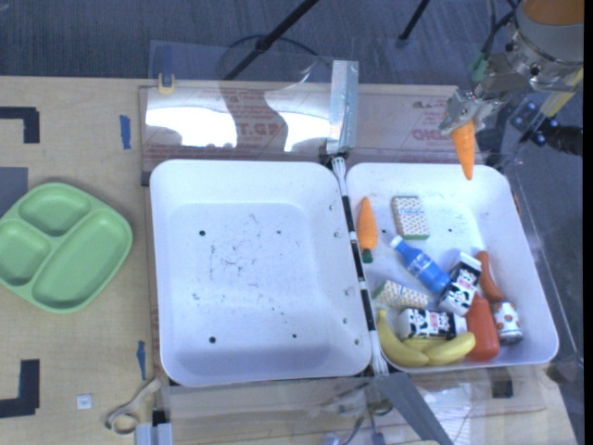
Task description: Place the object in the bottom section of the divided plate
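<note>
Orange carrot (465, 151) hangs pinched in the pincer (460, 126) (over the right bin's far corner); carry it level, well leftward, to the green divided plate (61, 246).

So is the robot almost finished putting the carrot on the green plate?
Not yet. Picking looks done: the gripper holds a carrot hanging point-down above the right bin's far corner. Still left: carrying it across the left bin to the green divided plate and setting it in the bottom section.
</note>
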You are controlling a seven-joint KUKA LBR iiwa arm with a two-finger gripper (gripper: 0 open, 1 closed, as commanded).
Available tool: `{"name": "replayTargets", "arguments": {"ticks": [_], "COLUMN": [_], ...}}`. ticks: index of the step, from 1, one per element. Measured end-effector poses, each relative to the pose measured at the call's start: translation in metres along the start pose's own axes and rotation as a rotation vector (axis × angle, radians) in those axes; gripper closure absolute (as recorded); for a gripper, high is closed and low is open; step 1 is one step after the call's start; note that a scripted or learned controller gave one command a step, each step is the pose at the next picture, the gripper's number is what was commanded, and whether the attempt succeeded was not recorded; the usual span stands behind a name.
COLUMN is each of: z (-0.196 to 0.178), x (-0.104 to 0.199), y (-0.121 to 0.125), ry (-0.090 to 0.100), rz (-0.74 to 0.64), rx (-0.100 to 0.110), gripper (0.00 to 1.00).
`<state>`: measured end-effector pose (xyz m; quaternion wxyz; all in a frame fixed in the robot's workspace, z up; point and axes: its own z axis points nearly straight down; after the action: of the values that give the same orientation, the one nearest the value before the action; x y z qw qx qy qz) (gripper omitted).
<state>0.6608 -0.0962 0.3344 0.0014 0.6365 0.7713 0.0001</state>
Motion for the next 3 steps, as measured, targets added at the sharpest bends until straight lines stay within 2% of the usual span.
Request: {"name": "replayTargets", "arguments": {"ticks": [1,2,3], "z": [0.111,0.078,0.15], "x": [-0.026,0.048,0.148], "y": [-0.01,-0.042,-0.045], "ry": [0.002,0.003,0.003], "rz": [0.016,-0.001,0.202], "rx": [0.001,0.002,0.004], "gripper": [1.0,1.0,1.0]}}
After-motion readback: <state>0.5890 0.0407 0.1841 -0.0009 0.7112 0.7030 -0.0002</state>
